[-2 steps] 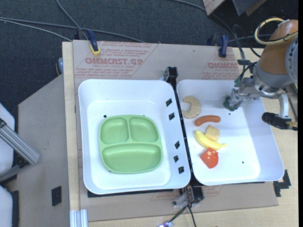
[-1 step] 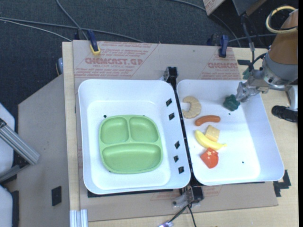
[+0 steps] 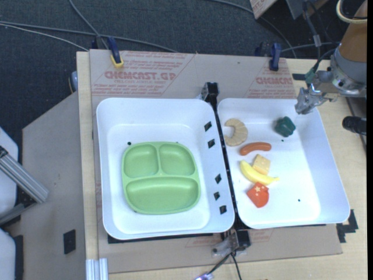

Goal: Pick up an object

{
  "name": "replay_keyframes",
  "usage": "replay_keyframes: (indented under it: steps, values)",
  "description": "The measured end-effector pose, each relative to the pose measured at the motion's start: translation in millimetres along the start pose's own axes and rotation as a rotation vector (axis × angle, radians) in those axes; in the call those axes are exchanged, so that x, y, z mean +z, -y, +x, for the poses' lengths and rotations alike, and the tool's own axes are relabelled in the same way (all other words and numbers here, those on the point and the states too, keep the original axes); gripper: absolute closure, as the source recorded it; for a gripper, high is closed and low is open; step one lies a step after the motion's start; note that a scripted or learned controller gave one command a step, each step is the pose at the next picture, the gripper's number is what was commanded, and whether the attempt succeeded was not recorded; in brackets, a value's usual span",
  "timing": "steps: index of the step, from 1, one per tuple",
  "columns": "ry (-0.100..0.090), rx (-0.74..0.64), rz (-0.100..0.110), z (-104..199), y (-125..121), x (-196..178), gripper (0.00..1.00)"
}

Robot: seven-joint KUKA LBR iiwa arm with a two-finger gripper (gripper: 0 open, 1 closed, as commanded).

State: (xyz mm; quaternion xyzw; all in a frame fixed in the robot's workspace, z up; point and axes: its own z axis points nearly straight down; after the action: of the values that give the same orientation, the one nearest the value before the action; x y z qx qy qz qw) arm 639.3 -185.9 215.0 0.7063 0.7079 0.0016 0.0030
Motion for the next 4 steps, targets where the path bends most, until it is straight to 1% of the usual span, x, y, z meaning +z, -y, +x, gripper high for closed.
replay_keyframes:
  steps: [1,2,3,4]
  values:
    - [0.001,0.0,-0.002,5,-4,-64,1.0]
    - [-0.004,-0.002,0.01,53,20,-67,1.0]
    - [-0.005,-0.002,0.013,97,44,-45,1.0]
    - [-0.006,-0.003,0.013,149,73,-29,1.0]
